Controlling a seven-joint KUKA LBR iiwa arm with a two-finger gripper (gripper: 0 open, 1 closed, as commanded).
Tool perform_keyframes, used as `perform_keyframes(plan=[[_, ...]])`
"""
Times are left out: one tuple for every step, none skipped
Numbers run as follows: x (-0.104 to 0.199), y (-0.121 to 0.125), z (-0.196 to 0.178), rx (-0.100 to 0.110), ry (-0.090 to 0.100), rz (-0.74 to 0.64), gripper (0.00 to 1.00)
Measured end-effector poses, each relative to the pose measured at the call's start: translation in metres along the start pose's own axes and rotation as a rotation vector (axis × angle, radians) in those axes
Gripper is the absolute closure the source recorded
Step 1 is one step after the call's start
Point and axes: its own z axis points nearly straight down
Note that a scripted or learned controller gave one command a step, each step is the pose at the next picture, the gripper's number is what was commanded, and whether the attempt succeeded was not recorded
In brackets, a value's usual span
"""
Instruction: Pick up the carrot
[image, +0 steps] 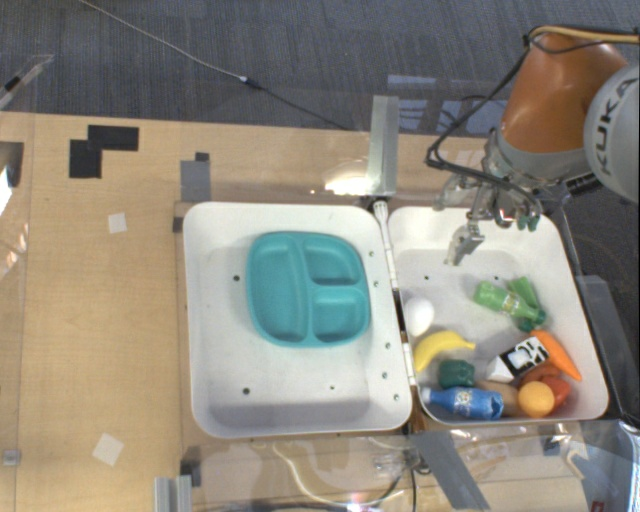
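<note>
Gripper (468, 238) hangs over the upper part of the right shallow white bin (425, 225), nothing between its fingers; whether clenched or released, cannot tell. The tapered orange carrot (556, 352) lies at lower right, touching a black-and-white block (524, 355) and just beside a round orange fruit (537, 399). Risk: crowding could deflect the fingers onto the neighbours.

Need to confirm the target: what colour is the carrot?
Orange; the carrot shows best in the camera view, right bin.

"KU" of white-on-grey lettering on the arm (612, 110), cut by the frame edge
</note>
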Motion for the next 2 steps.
perform_keyframes(plan=[[0.071, 0.05, -0.025, -0.002, -0.002, -0.049, 0.0], [0.135, 0.097, 0.008, -0.003, 0.005, -0.211, 0.0]])
